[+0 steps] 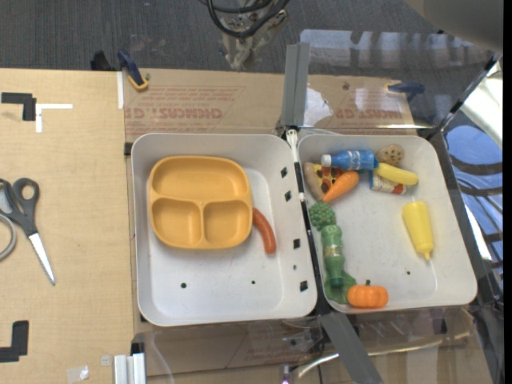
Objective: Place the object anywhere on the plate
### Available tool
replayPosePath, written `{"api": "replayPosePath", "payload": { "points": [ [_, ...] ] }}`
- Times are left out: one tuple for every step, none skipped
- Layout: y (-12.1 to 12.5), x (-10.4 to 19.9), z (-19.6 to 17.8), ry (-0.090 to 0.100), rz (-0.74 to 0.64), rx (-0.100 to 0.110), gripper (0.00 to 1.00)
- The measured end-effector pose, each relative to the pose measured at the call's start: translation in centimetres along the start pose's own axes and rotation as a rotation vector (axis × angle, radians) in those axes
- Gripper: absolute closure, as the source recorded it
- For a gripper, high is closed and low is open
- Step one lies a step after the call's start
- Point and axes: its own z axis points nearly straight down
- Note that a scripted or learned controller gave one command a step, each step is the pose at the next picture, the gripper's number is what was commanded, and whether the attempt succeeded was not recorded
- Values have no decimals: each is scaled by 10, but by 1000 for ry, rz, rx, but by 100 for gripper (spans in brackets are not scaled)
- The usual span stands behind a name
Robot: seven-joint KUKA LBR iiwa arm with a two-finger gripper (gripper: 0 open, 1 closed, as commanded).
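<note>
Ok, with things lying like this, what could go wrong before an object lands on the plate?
The sausage lies on the left bin's floor tight against the plate; a grasp there could nudge the plate. In the right bin, the carrot, bottle and banana crowd together, so a pick may catch two or slip.

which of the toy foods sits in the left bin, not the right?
The orange-red toy sausage, lying beside the yellow divided plate's right edge. All other toy foods sit in the right bin.
</note>
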Motion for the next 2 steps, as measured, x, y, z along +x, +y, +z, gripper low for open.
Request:
{"api": "replayPosePath", "payload": {
  "points": [
    [5,13,0,0,-57,-2,100],
    [10,28,1,0,-176,-4,100]
  ]
}}
